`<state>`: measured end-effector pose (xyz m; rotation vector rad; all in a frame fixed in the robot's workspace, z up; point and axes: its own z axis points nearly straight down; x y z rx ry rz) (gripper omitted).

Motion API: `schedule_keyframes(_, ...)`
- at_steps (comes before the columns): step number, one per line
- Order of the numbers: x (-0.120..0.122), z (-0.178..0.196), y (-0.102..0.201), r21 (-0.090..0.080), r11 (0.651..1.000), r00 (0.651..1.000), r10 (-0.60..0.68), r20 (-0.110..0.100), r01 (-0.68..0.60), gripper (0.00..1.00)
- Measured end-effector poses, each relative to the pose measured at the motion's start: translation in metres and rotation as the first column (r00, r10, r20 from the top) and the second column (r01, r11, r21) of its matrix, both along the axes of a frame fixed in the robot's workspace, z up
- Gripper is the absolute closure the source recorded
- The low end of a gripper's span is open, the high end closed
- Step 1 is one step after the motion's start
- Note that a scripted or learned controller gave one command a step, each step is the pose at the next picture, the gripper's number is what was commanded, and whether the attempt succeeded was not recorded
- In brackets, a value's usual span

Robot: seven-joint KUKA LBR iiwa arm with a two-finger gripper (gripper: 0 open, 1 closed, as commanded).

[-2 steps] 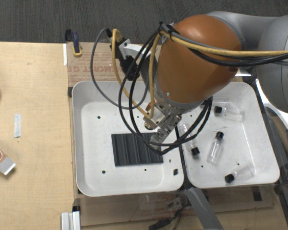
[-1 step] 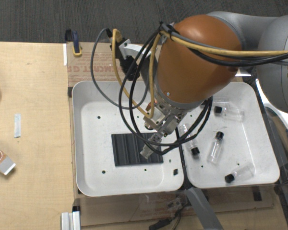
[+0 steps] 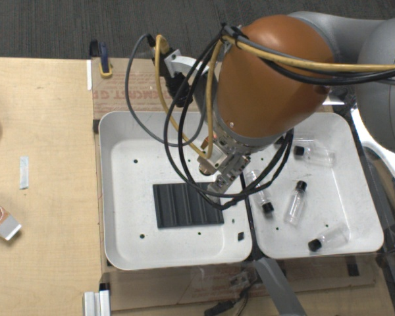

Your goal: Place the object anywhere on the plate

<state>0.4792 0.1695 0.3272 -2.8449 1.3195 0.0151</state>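
Vials (image 3: pixel 294 201): clear plastic tubes with black caps are lying scattered across the right bin (image 3: pixel 362 242); probably light, stiff, slippery, best pinched mid-barrel.
Plate (image 3: pixel 187 205): dark ribbed rectangle is resting near the left bin's (image 3: pixel 118 176) front edge.
Gripper (image 3: pixel 220 176): is hanging over the plate's rear right corner; claw state cannot be told.

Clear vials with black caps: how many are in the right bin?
4 clear vials: one at the back, one mid-bin, one near the divider, one at the front. The arm may hide more.
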Motion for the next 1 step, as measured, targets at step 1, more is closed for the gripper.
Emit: schedule_keyframes(1, 0.0210, 0.0191, -0.0288, -0.003, 0.946, 0.946, 0.324, 0.004, -0.324, 1.00)
